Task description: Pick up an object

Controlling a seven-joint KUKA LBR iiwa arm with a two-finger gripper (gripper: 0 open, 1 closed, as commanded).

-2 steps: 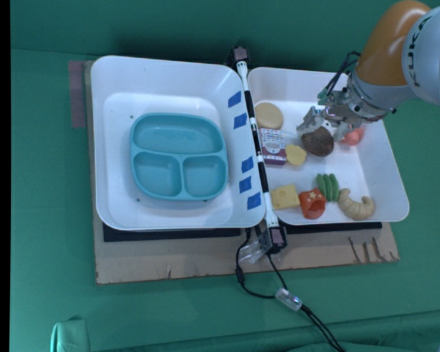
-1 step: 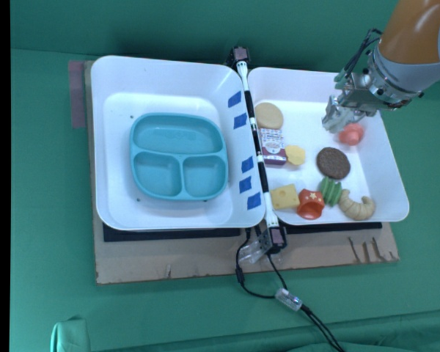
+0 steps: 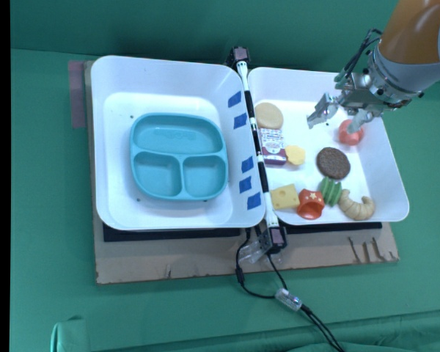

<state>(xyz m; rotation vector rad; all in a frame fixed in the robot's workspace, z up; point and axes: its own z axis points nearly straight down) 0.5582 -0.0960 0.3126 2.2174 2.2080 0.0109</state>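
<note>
The pincer (image 3: 342,118), fingers spread, hangs over the right bin (image 3: 393,169) at two o'clock, one finger touching the red tomato (image 3: 350,133). The sachet (image 3: 272,147) at nine o'clock carries unreadable print, its long axis twelve-to-six.

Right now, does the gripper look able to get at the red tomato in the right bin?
Probably yes. The gripper hangs open right at the red tomato, one finger beside it, and nothing lies on top; the brown patty sits apart.
</note>
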